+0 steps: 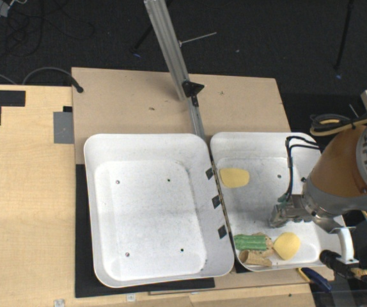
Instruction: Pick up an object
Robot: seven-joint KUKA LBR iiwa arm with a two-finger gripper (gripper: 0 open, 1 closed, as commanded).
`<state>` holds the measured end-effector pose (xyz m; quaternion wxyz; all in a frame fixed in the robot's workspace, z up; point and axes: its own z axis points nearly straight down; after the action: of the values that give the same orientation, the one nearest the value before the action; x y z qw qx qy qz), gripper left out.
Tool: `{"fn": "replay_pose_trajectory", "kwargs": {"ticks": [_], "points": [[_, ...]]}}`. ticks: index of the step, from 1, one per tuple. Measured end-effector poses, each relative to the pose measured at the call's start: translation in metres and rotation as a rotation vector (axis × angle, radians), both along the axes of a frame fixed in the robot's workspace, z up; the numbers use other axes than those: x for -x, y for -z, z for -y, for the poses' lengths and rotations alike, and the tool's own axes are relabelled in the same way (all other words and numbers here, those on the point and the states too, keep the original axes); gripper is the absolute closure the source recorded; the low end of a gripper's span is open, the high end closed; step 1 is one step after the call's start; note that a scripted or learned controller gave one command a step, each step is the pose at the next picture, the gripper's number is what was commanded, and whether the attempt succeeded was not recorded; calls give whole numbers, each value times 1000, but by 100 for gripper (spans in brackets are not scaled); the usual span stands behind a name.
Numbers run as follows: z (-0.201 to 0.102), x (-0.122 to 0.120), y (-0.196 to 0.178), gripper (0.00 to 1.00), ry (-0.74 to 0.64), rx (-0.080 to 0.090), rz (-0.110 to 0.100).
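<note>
Spanning the table (23, 190), two white bins sit side by side. The left bin (148, 210) is larger than the right bin (254, 149), which the grey arm (340, 171) enters. Its pincer (284, 214) hangs low over the bin floor; whether it is clenched cannot be told. Nearby objects: a pale yellow flat oval (234, 177), a green block (251, 242), a yellow lemon-like ball (287, 245), a tan scrap (257, 257).

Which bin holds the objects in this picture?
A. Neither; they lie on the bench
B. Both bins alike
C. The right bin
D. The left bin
C: the yellow piece, the green object and the lemon-like object all lie inside the right bin, where the gripper also reaches.
</note>
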<state>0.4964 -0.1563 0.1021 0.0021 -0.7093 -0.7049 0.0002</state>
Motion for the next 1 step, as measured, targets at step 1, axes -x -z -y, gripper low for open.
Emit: {"fn": "replay_pose_trajectory", "kwargs": {"ticks": [1], "points": [[3, 3, -62, 100, -7, 3, 6]]}}
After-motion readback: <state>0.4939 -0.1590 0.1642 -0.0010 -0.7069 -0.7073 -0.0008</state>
